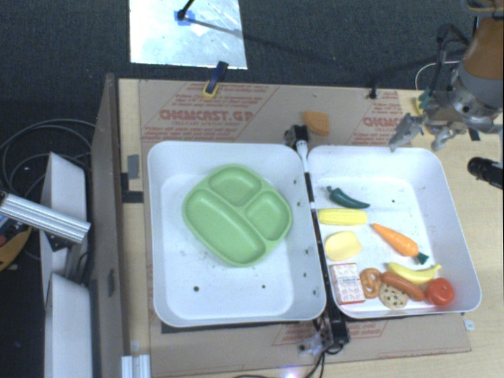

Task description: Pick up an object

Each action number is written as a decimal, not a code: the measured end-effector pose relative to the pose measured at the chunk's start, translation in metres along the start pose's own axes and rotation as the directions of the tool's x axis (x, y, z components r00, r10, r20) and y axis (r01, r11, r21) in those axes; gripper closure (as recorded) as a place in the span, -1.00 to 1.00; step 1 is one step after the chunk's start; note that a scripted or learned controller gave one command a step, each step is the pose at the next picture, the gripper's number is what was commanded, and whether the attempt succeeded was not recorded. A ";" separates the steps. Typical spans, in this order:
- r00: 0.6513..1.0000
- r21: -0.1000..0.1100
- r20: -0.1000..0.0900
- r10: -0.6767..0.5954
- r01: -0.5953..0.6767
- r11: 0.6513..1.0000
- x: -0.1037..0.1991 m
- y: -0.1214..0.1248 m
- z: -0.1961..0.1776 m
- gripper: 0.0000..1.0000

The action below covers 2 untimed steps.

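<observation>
The tool (424,131) hangs above the far right corner of the right bin (453,203), its two fingers spread apart with nothing between them. All the likely targets lie below and to its left in the picture, toward the near half of that bin: a green pepper (347,198) nearest the tool, a corn cob (342,217) just past it, then a carrot (396,240), a pale yellow piece (343,246), and a crowded cluster at the near edge made up of a banana (415,272), a tomato (441,291), a sausage (403,287), a pretzel (370,276), a cookie (391,297) and a small card (347,282). The left bin (169,235), well away from the tool, carries a green divided plate (236,215). No object is picked yet, so the reach and descent seem to be ahead. The main risks, as I judge them: dropping into the cluster could catch two things at once or push them against the wall; the round tomato may roll out as the fingers close; the flat card and cookie offer little to grip; and a descent from where the tool now hangs would likely strike the bin rim, not a target. The pepper or carrot, each lying apart, look safer.
</observation>
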<state>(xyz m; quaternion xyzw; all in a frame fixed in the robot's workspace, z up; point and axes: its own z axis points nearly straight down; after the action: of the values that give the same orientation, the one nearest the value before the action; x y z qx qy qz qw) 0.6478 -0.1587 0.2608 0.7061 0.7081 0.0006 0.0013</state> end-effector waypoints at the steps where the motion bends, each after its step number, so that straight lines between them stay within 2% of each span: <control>1: 1.000 0.013 -0.002 0.005 -0.005 1.000 -0.035 -0.037 0.159 -1.00; 2: 1.000 0.003 -0.001 0.003 -0.003 1.000 -0.026 -0.076 0.132 -1.00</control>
<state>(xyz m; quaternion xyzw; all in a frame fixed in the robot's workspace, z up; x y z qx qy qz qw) 0.5723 -0.1847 0.1286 0.7071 0.7072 -0.0003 -0.0001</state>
